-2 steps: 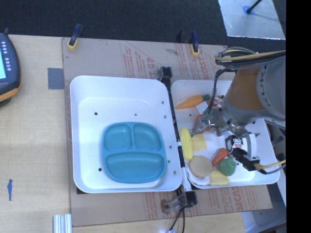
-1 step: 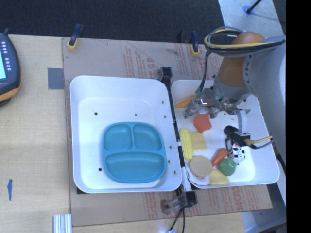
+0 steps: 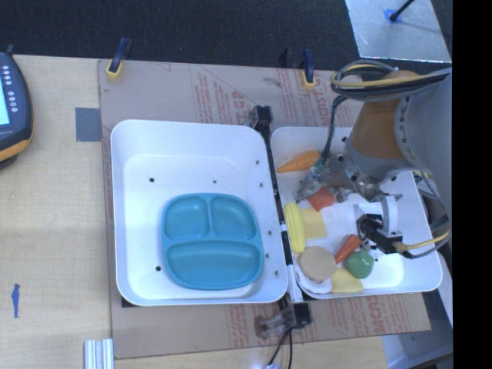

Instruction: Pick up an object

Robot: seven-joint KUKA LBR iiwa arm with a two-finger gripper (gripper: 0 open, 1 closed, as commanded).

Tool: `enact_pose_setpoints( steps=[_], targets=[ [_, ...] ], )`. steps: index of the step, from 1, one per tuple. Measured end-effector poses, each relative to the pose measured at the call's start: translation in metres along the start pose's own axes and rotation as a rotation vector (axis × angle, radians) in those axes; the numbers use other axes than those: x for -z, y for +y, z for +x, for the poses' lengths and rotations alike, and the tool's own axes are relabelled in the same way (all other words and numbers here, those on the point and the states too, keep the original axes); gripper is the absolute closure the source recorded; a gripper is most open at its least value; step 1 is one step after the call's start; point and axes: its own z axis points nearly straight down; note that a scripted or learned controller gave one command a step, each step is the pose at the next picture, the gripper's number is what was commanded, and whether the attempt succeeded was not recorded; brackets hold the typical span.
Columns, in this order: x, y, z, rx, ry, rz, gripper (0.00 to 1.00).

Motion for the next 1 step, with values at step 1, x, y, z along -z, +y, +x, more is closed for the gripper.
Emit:
enact_pose_setpoints(
  steps=[1],
  targets=[
    [0.0109,0.0017,-0.0005,0.002,0.0,-0.002,1.0]
  ],
)
